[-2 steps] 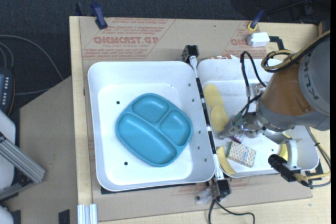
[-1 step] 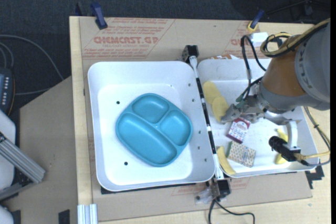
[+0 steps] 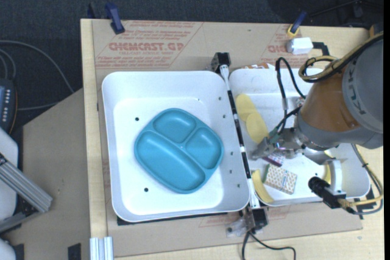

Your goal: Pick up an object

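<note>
At the near edge of the right bin (image 3: pixel 359 182) lies a small patterned sponge (image 3: pixel 281 179) — pale, speckled, squarish — with a yellow banana (image 3: pixel 261 186) curving just beside it. A second yellowish piece (image 3: pixel 250 117) lies farther back by the bin's left wall. The arm (image 3: pixel 341 100) reaches down from the right; its jaws (image 3: pixel 272 149) hang low over the bin, just above the sponge, though whether they are clenched or released I cannot tell. The left bin (image 3: pixel 116 131) holds a blue divided plate (image 3: pixel 178 150) — all on the tan surface (image 3: pixel 152 42).
</note>
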